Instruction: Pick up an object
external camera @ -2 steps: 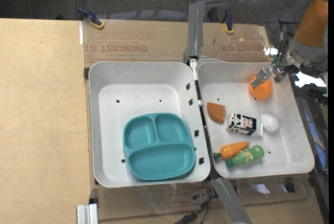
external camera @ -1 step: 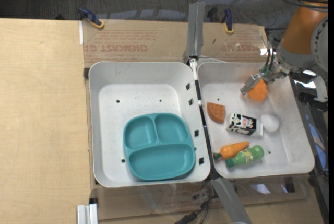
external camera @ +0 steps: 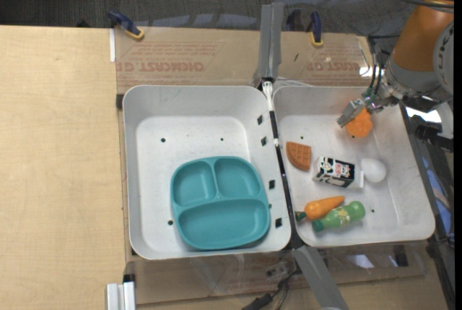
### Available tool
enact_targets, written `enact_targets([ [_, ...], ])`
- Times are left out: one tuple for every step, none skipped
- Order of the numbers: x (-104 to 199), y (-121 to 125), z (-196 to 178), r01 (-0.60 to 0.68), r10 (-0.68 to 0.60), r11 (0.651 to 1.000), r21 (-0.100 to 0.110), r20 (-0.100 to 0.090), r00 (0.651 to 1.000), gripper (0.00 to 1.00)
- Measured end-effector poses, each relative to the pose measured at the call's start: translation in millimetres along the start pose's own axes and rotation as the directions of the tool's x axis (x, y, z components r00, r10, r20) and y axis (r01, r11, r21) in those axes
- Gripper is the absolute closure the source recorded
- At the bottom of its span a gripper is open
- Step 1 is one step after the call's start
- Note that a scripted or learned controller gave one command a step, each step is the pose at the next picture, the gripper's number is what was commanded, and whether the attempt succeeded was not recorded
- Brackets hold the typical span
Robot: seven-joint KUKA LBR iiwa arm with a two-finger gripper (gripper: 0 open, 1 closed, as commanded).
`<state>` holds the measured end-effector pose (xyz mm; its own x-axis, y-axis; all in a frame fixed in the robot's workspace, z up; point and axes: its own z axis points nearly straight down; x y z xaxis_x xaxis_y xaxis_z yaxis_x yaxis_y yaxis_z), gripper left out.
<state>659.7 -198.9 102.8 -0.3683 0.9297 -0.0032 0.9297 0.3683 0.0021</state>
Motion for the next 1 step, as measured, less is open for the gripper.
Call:
enact_targets([
  [71.4,7.1,-113.3,-0.173,0.173,0.985,0.001,-0.001,0.985,1.0],
])
